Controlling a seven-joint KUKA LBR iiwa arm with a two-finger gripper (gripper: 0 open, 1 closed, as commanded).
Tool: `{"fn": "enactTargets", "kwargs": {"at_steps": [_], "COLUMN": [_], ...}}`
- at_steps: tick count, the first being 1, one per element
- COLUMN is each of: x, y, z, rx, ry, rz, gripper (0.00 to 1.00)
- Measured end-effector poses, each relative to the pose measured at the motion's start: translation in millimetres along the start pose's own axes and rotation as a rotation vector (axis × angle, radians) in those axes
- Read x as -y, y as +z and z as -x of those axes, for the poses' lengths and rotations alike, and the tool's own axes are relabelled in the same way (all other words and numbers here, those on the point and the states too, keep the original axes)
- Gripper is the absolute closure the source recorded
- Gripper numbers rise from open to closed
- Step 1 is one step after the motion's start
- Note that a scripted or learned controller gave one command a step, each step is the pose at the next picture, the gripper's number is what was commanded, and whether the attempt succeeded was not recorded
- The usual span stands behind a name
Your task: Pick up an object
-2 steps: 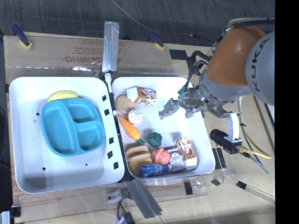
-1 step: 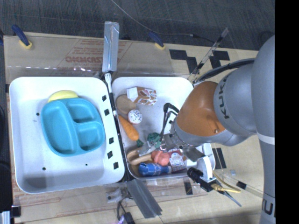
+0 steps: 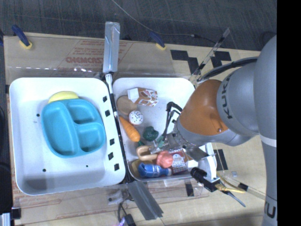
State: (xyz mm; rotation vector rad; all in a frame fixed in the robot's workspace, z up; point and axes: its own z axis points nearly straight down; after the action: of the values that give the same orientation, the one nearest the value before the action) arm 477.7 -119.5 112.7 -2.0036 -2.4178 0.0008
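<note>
The right bin [image 3: 155,82] holds several small objects: an orange carrot [image 3: 129,128], a white dotted ball [image 3: 136,117], a brown and white carton [image 3: 143,96], a dark green piece [image 3: 150,133], a red and pink item [image 3: 167,159] and a blue bottle [image 3: 149,170]. My gripper [image 3: 168,140] reaches down into the bin's lower middle, just right of the green piece and above the red item. The wrist hides its fingertips, and I see nothing held between them.
The left bin [image 3: 23,126] bears a blue divided tray [image 3: 73,127] with a yellow object [image 3: 63,96] tucked behind it. The grey arm with its orange band [image 3: 204,112] covers the right bin's right side. Tools and cables lie on the bench at the lower right.
</note>
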Motion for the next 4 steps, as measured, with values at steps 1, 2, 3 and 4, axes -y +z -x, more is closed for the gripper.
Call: {"fn": "enactTargets", "kwargs": {"at_steps": [1, 2, 3, 4], "x": [0, -53, -52, -52], "y": [0, 9, -1, 0], "z": [0, 7, 8, 8], "rx": [0.0, -0.001, 0.0, 0.0], "ry": [0.0, -0.065, -0.071, -0.071], "rz": [0.0, -0.001, -0.003, -0.003], "gripper": [0.0, 0.0, 1.0, 0.0]}}
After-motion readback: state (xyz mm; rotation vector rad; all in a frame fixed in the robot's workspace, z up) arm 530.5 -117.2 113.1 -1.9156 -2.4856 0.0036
